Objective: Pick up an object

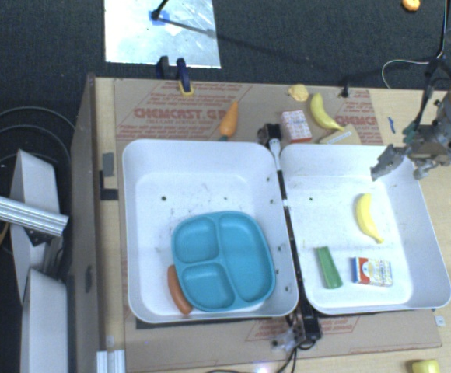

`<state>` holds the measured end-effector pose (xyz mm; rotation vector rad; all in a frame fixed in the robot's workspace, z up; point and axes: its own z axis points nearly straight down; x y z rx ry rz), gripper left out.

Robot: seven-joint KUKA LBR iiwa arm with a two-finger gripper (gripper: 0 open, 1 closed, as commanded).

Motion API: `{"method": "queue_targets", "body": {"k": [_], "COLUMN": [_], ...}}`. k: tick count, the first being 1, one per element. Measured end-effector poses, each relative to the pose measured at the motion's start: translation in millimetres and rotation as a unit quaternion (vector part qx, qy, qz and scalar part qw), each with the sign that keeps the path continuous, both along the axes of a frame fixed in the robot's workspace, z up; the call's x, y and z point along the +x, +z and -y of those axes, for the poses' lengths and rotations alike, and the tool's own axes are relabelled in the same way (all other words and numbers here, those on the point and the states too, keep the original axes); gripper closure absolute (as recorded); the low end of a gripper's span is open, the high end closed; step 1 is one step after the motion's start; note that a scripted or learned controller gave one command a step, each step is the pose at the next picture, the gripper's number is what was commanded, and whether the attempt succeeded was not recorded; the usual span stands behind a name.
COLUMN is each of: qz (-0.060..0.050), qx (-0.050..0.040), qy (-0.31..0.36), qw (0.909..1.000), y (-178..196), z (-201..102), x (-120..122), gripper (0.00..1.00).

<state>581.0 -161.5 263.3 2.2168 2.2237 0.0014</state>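
Three objects lie in right bin [420,231]: yellow banana [368,217] mid-bin, green block [328,267] lower left of it, small red-blue carton [372,271] lower right. Gripper [400,162] hovers at frame's right edge above bin's upper right corner; fingers' state cannot tell, nothing seen between them. Left bin [144,208] holds blue divided plate [222,259], orange sausage [178,289] touching its lower left edge.

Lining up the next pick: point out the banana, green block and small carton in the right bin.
banana [368,217], camera view, middle of its curved body.
green block [329,267], camera view, centre of its top face.
small carton [372,271], camera view, centre of its printed face.
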Motion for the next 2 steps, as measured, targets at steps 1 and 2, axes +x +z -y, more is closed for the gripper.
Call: {"method": "queue_targets", "body": {"k": [1,2], "qz": [-0.003,0.002], "qx": [0.0005,-0.0005], "qy": [-0.002,-0.001], "qw": [1.0000,1.0000], "y": [-184,-165], "z": [22,22], "x": [5,9], "gripper": [0.00,1.00]}}
